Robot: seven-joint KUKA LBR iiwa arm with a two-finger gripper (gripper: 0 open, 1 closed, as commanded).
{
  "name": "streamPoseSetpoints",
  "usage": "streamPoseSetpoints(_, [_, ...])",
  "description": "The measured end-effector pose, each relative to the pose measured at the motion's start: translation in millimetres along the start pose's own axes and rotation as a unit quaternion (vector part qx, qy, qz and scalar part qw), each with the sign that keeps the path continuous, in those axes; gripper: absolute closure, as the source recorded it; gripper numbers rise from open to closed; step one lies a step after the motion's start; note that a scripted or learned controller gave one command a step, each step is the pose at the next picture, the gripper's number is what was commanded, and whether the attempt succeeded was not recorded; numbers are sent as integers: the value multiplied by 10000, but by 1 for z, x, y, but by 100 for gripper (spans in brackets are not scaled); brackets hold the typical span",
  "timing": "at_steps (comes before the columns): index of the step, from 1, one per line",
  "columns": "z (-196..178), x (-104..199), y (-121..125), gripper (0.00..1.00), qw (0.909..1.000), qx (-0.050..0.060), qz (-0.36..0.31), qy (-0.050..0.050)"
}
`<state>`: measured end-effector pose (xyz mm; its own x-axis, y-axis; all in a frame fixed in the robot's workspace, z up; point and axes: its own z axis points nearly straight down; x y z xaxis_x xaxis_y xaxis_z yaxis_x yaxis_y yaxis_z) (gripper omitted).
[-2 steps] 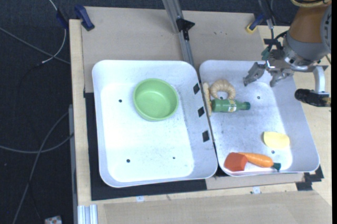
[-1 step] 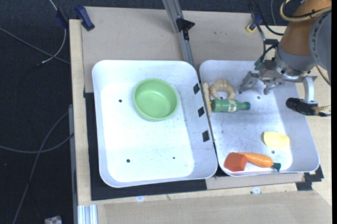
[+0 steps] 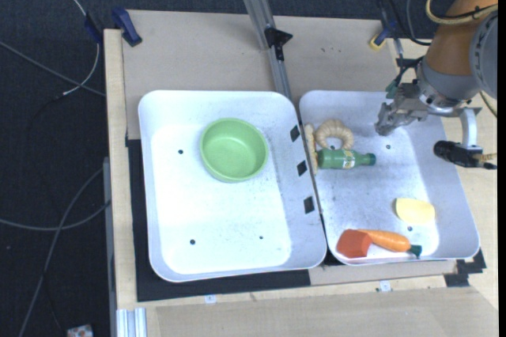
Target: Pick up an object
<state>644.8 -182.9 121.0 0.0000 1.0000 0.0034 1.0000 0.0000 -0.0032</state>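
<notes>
From above, my fingers hung over the far part of the right bin; I could not tell whether they were apart or together, and nothing showed between them. Near them in that bin lay a green bottle on its side, touching a tan ring. A yellow piece, a carrot and a red block sat nearer. The left bin held a green bowl. Both bins rested on a pale wooden table, with dark carpet and cables around it.
</notes>
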Motion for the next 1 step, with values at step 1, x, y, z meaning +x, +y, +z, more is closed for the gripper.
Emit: streamPoseSetpoints(1, [-67, 0, 6, 100, 10000, -64, -7, -21])
